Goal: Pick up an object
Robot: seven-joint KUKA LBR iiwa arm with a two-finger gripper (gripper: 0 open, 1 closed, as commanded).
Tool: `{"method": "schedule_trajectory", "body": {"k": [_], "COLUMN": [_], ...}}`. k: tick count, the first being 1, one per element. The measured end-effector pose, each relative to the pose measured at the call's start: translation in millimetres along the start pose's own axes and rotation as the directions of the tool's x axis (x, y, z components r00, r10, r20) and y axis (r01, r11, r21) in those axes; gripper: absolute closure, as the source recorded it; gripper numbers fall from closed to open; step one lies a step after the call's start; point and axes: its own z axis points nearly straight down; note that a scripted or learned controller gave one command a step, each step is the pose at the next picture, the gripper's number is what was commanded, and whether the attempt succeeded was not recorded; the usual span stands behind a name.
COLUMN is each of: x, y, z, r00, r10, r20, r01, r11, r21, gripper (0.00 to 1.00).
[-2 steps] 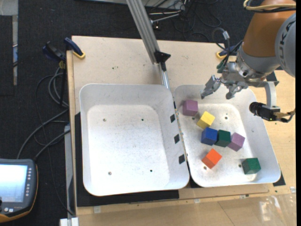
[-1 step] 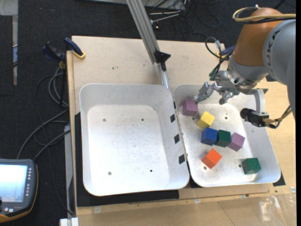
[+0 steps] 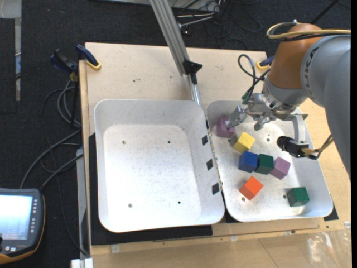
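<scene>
Gripper (image 3: 241, 118), finger state indeterminable, poised in right bin (image 3: 318, 205) above purple block (image 3: 224, 128), beside yellow block (image 3: 244, 142).

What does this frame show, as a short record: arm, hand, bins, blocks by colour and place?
arm: grey with orange band, reaching in from the right over the right bin
hand: above the far left part of the right bin, close to the purple block at the bin's left wall
hand contents: cannot tell
left bin: white, speckled floor
right bin: white, holds seven blocks
blocks: yellow block; blue block; dark green block; second purple block; orange block; green block near the front right corner
</scene>
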Motion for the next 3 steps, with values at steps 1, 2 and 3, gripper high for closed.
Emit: {"method": "schedule_trajectory", "body": {"k": [1, 2, 3], "x": [0, -1, -1], "y": [1, -2, 0], "z": [-14, -77, -129], "r00": [1.000, 1.000, 1.000], "r10": [0.000, -0.002, -0.003], "r20": [0.001, 0.002, 0.002], "r01": [0.000, 0.002, 0.003], "r11": [1.000, 1.000, 1.000], "r21": [-0.007, -0.013, -0.013], "gripper": [1.00, 1.00, 1.00]}}
